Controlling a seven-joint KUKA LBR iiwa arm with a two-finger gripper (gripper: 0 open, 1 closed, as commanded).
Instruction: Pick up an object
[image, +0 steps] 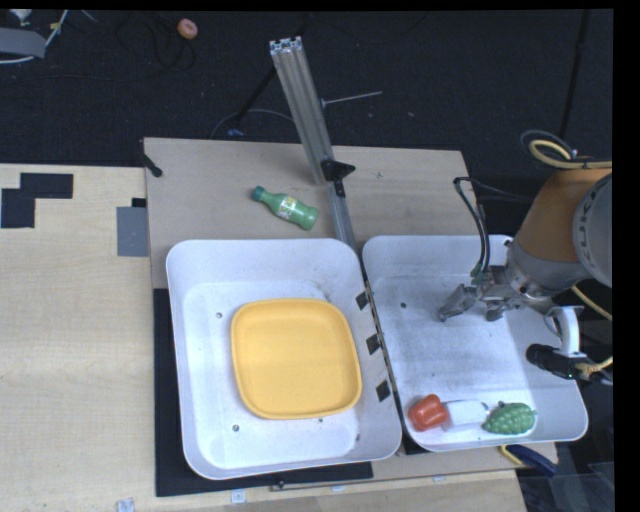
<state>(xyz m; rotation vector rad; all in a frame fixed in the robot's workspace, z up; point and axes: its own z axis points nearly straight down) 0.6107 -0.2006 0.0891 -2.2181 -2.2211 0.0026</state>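
Observation:
My gripper (468, 310) hangs over the middle of the right bin (440, 350), reaching in from the right, below the orange band of the arm (555, 225). Its fingers are spread open with nothing between them. A red pepper (428, 412) lies at the front of the right bin, well below the gripper. A bunch of green grapes (509, 419) lies at the front right corner, with a small white object (466, 411) between the two.
A yellow square plate (296, 357) lies in the left bin (195, 300). A green bottle (286, 207) lies on the bench behind the bins. A metal post (308, 100) rises at a slant from the back.

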